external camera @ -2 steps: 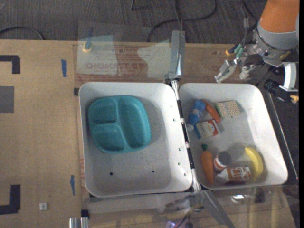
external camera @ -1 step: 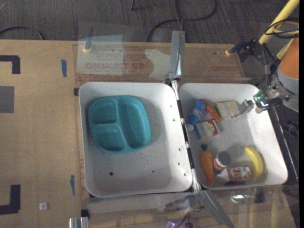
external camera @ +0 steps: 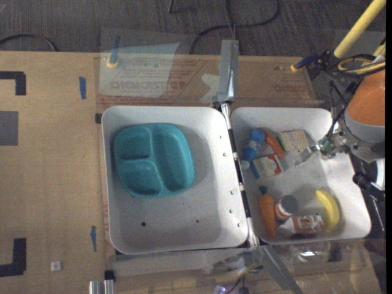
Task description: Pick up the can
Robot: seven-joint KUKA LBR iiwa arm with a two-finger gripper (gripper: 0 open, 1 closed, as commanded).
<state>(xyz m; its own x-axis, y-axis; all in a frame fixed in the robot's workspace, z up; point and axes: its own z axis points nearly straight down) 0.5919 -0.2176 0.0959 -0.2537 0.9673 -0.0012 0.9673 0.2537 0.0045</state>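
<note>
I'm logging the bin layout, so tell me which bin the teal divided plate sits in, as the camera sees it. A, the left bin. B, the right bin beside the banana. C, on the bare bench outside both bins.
A: the plate lies alone in the left bin, while the banana and the can lie in the right bin.
</note>
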